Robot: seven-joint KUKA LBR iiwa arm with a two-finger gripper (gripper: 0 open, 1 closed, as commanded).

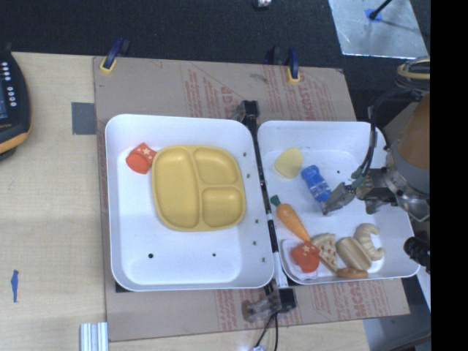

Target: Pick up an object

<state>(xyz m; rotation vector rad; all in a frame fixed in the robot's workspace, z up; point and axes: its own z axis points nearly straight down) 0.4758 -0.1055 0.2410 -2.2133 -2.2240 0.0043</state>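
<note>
Blue bottle (316, 183) lies tilted in the right bin (329, 134), just left of the gripper (354, 196), near it but with no contact that can be made out. The gripper sits low over the bin, spread wide, one dark finger (336, 198) angled toward the bottle and nothing between the two. Farther left of the tool lies a pale yellow lemon-like piece (289, 162). Below and left of it is a carrot (292, 223), and below it a strawberry (306, 257), a pizza slice (327, 251) and a croissant (360, 247) crowd together. Well to the tool's left, the left bin (131, 254) holds a yellow divided plate (197, 187) and a small red piece (140, 158).
</note>
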